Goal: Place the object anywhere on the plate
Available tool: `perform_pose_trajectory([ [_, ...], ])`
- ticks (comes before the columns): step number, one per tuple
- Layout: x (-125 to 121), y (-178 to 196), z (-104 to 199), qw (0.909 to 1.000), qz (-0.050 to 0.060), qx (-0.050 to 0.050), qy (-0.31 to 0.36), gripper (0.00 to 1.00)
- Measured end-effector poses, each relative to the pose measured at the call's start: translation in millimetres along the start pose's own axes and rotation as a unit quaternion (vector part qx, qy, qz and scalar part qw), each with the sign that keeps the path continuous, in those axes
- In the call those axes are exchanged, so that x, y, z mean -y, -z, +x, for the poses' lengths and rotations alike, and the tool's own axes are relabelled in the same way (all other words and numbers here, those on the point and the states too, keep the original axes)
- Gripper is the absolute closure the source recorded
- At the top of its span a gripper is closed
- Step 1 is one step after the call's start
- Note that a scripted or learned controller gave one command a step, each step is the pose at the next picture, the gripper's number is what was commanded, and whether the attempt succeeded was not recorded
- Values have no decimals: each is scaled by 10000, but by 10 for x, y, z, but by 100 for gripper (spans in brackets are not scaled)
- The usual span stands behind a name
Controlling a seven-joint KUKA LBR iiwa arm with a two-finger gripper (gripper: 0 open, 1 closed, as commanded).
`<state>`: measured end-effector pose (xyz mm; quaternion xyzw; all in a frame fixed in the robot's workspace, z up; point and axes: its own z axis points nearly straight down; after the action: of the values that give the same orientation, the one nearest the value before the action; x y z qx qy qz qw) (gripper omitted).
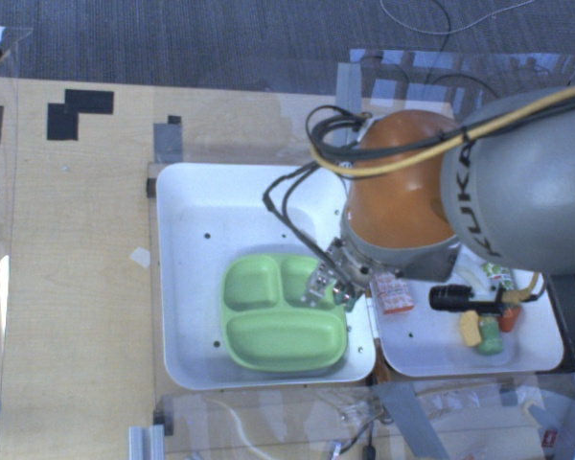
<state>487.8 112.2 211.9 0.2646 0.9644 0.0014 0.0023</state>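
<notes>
Table (77, 257): pale wood-look top, matte and flat. Black tape patches at upper left. Carries both bins.
Arm (517, 190): smooth grey shell with a glossy orange dome above the wrist. Fills the right of frame and is bent down over the seam between the bins, probably to bring the wrist over the plate.
Left bin (187, 209): shallow white plastic with rounded corners and a few small dark holes in the floor. Centre of frame. Low walls likely there to stop things sliding off.
Right bin (431, 348): same moulding, lower right, touching the left bin along one wall. Reads as the supply side.
Plate (268, 338): pale green plastic, rounded square, with raised ridges making two small upper wells and one wide lower well. Lies flat in the lower right part of the left bin near the shared wall, so a short reach. Wells in sight look bare.
Tool (331, 286): grey metal, just below the orange dome, over the upper right well at the plate's right rim. Opening and hold: cannot tell from this angle.
Object: cannot tell which piece. Likely under the tool or among the loose pieces in the right bin.
Packet (395, 295): flat, red and white, in the right bin near the shared wall.
Yellow piece (471, 329): small and blocky, touching the green piece (491, 343), with the orange piece (510, 319) just beside them. All look like toy food.
</notes>
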Motion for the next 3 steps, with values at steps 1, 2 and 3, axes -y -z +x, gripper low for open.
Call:
perform_pose_trajectory([
  [1, 748, -124, -1037, 9927, 4, 9, -1209, 100],
  [2, 52, -269, -176, 9999, 1, -1, -139, 100],
  [3, 33, -154, -188, 9999, -22, 19, -123, 100],
])
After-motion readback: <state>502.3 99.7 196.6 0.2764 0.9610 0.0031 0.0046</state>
